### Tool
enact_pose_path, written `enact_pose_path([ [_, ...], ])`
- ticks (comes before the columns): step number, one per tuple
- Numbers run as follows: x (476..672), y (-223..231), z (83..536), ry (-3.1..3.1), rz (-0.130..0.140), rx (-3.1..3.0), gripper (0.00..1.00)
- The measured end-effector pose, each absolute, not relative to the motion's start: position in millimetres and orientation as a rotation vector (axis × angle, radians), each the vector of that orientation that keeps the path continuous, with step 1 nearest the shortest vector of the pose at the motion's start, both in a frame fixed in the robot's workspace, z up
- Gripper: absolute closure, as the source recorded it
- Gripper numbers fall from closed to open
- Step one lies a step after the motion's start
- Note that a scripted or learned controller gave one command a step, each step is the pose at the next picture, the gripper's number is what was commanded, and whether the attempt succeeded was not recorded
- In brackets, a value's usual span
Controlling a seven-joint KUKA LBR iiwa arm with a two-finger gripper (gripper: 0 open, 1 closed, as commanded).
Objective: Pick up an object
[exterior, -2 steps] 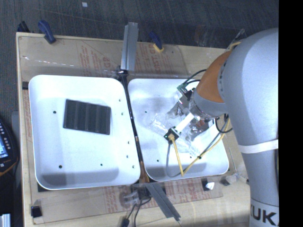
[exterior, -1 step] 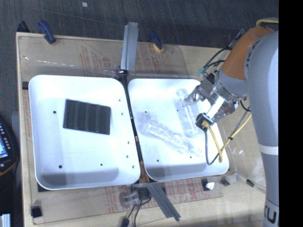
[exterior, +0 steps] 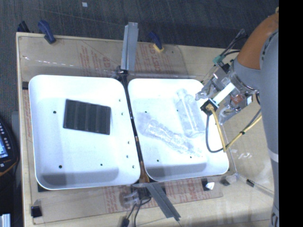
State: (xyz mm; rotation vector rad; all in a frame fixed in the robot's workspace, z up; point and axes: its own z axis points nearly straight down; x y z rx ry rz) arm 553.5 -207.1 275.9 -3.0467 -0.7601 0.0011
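Though scuffed, wooden bench (exterior: 71, 56) (dark floor (exterior: 142, 4))

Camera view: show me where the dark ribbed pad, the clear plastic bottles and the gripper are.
dark ribbed pad (exterior: 87, 117), camera view, its middle, in the left bin.
clear plastic bottles (exterior: 188, 115), camera view, body of the upright-lying one, in the right bin.
gripper (exterior: 208, 100), camera view, its tip, above the right bin's right edge.

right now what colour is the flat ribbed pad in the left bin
Dark grey to black, with lengthwise ribs: the flat pad in the left bin, seen clearly in the camera view.
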Motion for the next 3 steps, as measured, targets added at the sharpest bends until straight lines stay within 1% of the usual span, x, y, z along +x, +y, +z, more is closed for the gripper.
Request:
enact_pose_path([
  [1,548.3,-135,209,-0.330,0.010,-3.119,0.00],
  [2,552.3,-131,280,-0.702,-0.001,-3.061,0.00],
  [3,563.8,-186,317,-1.088,0.001,-2.946,0.00],
])
